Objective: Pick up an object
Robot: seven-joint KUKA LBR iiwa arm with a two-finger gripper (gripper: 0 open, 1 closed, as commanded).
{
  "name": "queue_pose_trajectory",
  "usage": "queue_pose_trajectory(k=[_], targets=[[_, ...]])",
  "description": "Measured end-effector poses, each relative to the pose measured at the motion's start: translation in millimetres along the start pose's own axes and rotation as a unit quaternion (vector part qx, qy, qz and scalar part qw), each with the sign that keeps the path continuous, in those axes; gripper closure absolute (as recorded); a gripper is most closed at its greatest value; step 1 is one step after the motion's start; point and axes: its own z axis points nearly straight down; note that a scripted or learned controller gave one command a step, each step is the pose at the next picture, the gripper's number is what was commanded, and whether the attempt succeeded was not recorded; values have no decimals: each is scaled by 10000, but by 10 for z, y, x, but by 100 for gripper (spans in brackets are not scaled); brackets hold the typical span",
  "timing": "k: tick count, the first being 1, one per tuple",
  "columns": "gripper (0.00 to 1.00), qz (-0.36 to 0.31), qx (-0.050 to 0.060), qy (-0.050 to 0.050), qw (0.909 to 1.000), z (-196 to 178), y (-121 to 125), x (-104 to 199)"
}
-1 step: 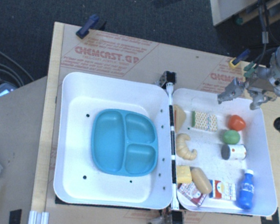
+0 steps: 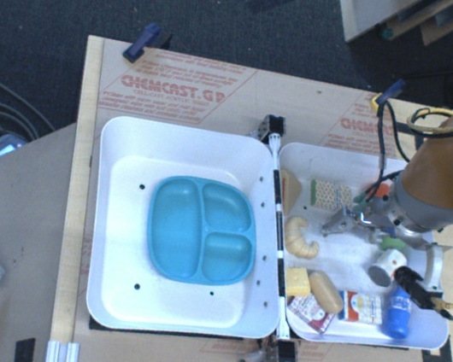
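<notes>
The gripper point(image 2: 350, 219) hangs low in the right bin point(image 2: 334, 162); whether it's spread or closed, I can't tell. The croissant point(image 2: 300, 239) lies just to its left, near the divider, curving along the bin's depth.

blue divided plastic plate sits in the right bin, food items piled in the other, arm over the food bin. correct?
One error: the blue divided plastic plate lies in the left white bin, not the right. The camera view shows the food items, such as the croissant-shaped pastry, piled in the right white bin, with the grey arm over that bin.
</notes>
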Motion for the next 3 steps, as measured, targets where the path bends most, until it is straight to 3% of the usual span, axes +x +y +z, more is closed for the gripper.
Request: queue_pose_trajectory(k=[1,2,3], targets=[[0,-5,10,5,10000,-8,511,585],[100,-2,6,5,10000,-107,513,587],[0,-1,6,6,10000,-105,512,587]])
